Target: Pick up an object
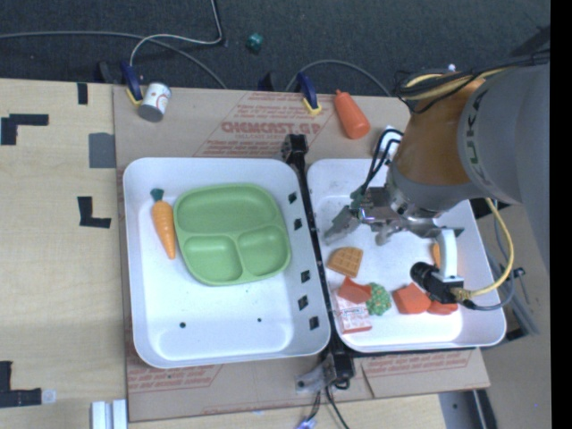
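Even, bright overhead light, soft shadows, slightly soft focus throughout.

We count two white bins (143, 266), one green plate (232, 233), two carrots (164, 226), one waffle (345, 260).

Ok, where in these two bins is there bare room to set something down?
Left bin: a broad bare strip along the near wall, below the green divided plate, and a narrow one left of the carrot. Right bin: crowded, with the waffle, broccoli and end effector; little floor free.
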`<state>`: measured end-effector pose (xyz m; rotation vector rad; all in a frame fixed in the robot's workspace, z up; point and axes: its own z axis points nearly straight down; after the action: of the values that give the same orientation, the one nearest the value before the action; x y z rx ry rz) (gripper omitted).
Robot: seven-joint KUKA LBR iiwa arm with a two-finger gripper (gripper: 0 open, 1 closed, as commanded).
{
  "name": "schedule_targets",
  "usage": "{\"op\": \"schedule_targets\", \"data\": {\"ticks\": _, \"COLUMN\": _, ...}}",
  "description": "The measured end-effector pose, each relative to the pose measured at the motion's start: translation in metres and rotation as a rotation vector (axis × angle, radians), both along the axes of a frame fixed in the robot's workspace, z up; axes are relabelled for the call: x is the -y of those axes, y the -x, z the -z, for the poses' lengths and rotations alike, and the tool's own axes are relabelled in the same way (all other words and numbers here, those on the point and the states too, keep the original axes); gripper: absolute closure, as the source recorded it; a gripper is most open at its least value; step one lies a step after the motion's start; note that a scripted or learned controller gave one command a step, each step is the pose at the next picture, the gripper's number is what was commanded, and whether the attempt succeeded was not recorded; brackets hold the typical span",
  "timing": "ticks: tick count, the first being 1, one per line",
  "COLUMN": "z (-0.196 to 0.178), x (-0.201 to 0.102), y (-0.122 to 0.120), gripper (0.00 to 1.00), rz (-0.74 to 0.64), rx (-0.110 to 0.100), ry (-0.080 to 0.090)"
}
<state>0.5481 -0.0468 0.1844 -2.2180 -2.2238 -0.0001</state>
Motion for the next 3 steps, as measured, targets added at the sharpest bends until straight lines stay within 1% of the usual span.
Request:
{"op": "schedule_targets", "data": {"ticks": 1, "z": 0.057, "x": 0.058, "y": -0.001, "gripper": 0.00, "rz": 0.003, "rx": -0.003, "ry": 0.001}}
{"op": "schedule_targets", "data": {"ticks": 2, "z": 0.095, "x": 0.048, "y": -0.016, "gripper": 0.00, "rz": 0.000, "rx": 0.003, "ry": -0.003}}
{"op": "schedule_targets", "data": {"ticks": 3, "z": 0.082, "x": 0.049, "y": -0.020, "gripper": 1.00, "rz": 0.001, "rx": 0.019, "ry": 0.003}}
